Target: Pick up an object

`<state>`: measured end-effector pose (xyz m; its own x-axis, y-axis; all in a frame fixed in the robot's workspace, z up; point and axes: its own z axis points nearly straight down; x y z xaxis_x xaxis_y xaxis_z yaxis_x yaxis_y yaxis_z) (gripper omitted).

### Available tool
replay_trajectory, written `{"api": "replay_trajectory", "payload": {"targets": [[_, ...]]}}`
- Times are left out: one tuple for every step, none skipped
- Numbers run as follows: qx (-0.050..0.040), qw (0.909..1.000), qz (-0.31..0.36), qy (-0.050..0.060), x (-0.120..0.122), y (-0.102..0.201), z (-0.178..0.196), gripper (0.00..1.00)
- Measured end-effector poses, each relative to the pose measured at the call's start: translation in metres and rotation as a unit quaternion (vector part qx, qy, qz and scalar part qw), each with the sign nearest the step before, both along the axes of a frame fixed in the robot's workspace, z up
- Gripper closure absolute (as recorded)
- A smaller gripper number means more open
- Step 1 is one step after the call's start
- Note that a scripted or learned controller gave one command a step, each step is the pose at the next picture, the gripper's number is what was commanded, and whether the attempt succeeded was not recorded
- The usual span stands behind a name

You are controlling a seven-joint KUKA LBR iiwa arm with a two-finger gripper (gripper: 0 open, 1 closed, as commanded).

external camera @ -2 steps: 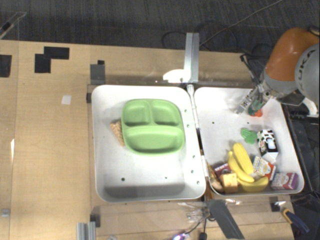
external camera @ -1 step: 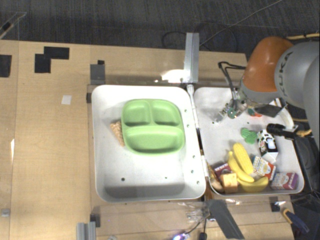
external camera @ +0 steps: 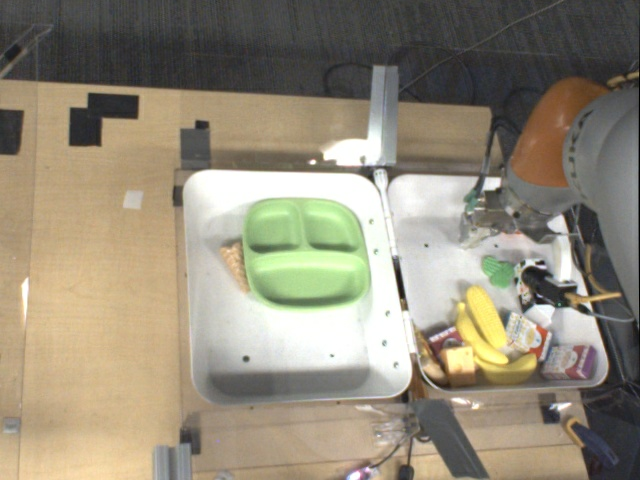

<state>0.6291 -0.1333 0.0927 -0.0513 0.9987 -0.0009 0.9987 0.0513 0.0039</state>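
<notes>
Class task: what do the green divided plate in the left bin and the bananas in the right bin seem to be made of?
Green plate: probably moulded plastic, matte; one even colour, with soft rounded compartment edges.
Bananas: possibly plastic toy fruit; smooth, evenly bright yellow skin without spots, though real fruit can't be ruled out from here.

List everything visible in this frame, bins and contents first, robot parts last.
left bin: 1, white, left half of bench
right bin: 1, white, beside it on the right
divided plate: 1, green, upper middle of left bin
cracker-like piece: 1, tan, at plate's left edge
bananas: 1 bunch, yellow, near corner of right bin
small green object: 1, right bin, above bananas
packets: several, mixed colours, right bin's near right corner
arm: 1, grey with orange band, right
gripper: 1, over right bin's far part
</notes>
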Motion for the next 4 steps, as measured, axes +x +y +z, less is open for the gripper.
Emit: {"api": "replay_trajectory", "payload": {"targets": [[0.0001, 1.0, 0.0, 0.0, 0.0, 0.0, 0.0, 0.0], [-0.0014, 0.996, 0.089, -0.005, -0.031, -0.04, -0.002, 0.0], [0.0003, 0.9959, 0.09, -0.008, -0.029, -0.038, 0.009, 1.0], [-0.0014, 0.9971, 0.076, -0.005, -0.006, 0.006, -0.003, 1.0]]}}
